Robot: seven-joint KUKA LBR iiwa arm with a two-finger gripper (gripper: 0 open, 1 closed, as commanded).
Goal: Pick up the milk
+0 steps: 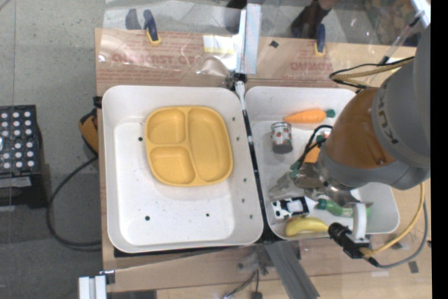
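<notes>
**Hovering low over the right bin's front edge**

Lying in the middle of the left bin (126, 220): a yellow divided plate (189, 145). In the right bin (378, 217), near its left wall: a small can (281, 136); toward the back edge, a carrot (306, 116). At the front-left corner: the milk (290, 207), black-and-white, just behind a banana (308, 225). Directly above, the gripper (301, 182); jaw state impossible to tell.

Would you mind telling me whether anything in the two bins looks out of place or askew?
Nothing stands out. The yellow plate lies flat in the left bin; the carrot, can, milk and banana lie loose in the right bin, nothing spilled.
</notes>
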